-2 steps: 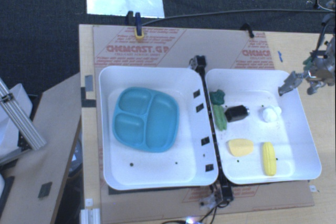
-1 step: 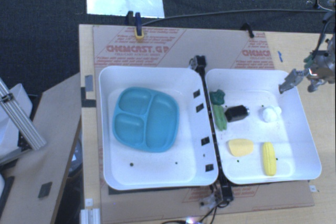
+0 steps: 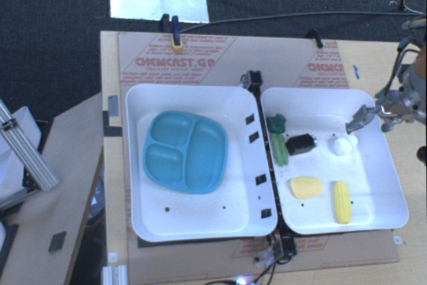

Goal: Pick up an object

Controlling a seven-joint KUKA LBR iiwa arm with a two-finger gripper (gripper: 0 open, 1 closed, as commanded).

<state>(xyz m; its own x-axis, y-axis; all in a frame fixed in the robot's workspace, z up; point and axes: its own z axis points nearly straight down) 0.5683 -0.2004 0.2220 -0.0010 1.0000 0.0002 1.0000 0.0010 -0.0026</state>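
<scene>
Objects: a white ball (image 3: 343,145), black block (image 3: 300,143), green toy (image 3: 277,140), yellow block (image 3: 305,187) and corn cob (image 3: 341,201) lay in the right bin (image 3: 393,200).
Left bin (image 3: 200,217): held a blue divided plate (image 3: 185,151).
Gripper (image 3: 357,121): hovered just above the ball, holding nothing; finger spread unclear.

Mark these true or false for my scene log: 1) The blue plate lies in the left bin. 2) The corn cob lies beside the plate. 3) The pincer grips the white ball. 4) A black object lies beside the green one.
1) True: the blue divided plate lies in the left bin.
2) False: the yellow corn cob lies in the right bin.
3) False: the pincer hangs above the white ball, apart from it.
4) True: the black object lies next to the green object.
</scene>
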